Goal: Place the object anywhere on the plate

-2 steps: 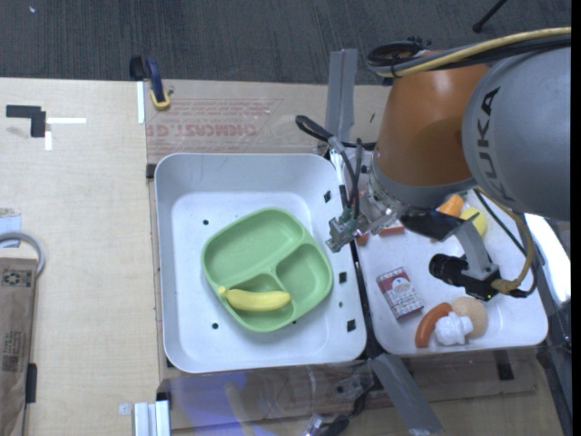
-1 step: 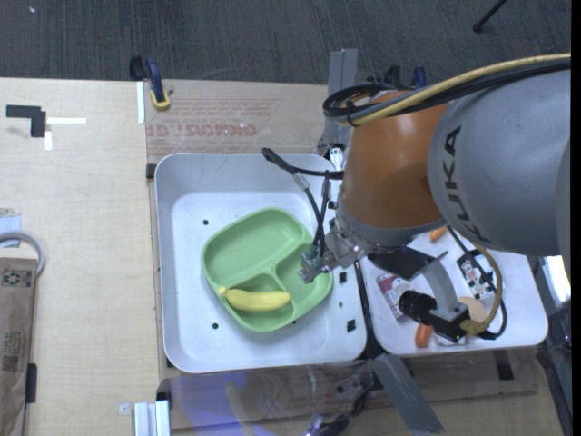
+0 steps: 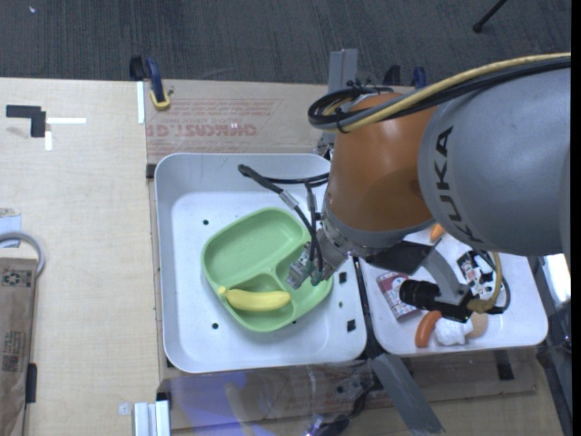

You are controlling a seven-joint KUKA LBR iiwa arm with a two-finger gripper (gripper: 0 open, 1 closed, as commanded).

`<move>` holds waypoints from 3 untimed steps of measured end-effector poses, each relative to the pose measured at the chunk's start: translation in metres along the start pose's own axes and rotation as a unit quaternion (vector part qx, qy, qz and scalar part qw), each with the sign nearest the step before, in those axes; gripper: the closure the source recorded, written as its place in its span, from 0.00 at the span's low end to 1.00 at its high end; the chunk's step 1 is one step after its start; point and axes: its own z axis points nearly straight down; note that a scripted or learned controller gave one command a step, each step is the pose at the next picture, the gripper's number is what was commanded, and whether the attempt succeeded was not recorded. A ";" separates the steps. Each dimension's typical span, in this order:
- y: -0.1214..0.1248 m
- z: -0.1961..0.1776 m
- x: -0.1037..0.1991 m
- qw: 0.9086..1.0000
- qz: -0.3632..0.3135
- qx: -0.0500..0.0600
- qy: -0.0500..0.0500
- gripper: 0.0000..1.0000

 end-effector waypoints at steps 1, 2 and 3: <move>0.062 -0.022 -0.021 0.999 -0.032 -0.001 -0.001 1.00; 0.046 0.013 -0.074 0.990 -0.144 0.000 0.000 1.00; 0.030 0.004 -0.038 0.962 -0.273 -0.001 -0.001 1.00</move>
